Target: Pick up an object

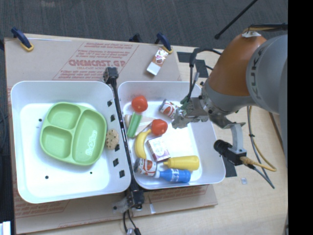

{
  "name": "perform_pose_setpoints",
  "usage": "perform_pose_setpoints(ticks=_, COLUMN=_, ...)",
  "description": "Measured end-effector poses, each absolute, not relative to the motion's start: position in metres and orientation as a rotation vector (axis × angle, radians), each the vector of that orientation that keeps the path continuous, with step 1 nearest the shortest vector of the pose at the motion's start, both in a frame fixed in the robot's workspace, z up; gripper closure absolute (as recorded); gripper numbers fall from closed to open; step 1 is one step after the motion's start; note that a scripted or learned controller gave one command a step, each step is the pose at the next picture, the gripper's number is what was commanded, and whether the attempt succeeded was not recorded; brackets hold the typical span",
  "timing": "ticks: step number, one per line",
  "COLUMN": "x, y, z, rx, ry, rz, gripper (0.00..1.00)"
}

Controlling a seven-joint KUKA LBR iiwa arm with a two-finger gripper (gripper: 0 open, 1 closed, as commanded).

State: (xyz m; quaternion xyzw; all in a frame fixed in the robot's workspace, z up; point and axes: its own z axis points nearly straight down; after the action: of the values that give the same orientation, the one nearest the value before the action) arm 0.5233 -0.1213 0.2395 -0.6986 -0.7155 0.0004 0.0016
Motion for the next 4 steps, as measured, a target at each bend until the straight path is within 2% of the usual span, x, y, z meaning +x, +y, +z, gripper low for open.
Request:
perform_pose_setpoints(ticks=1, x=0.523, y=-0.121, z=0.239, rx=-2.192, ry=-2.246, rz=0.002, gripper=0.00)
perform_pose_setpoints(ticks=2, x=0.483, y=-0.134, z=0.105, rx=-2.210, ry=-2.225, rz=0.005, gripper=0.00)
perform_pose_setpoints(ticks=3, x=0.484, y=-0.134, z=0.116, rx=-2.204, ry=-2.234, rz=0.004, gripper=1.00)
perform_pose_setpoints(ticks=4, x=0.477, y=-0.094, z=0.207, rx=-2.214, ry=-2.228, rz=-0.001, gripper=1.00)
